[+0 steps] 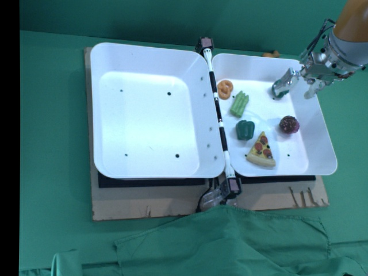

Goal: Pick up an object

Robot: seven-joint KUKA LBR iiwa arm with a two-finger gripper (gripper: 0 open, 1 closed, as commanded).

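Camera view, fixed overhead at a slant: the worktop [52, 125], draped in green cloth, is carrying two shallow white bins on a cardboard sheet [115, 206]. The left bin [149, 62] is sitting beside the right bin [322, 154], with a black-and-white striped rod [217, 108] lying along the seam between them. The right bin is holding an orange pretzel [225, 88], a green ribbed piece [240, 104], a dark green pepper [245, 130], a pizza slice [261, 151] and a dark maroon round item [289, 125], all lying apart. The arm is reaching in from the upper right, its upper part cut off by the frame. The claw [294, 88] is hanging over the right bin's far area, fingers [281, 88] spread apart, nothing between them. A small orange object [271, 54] beyond the bin's far rim is proving too small to identify.
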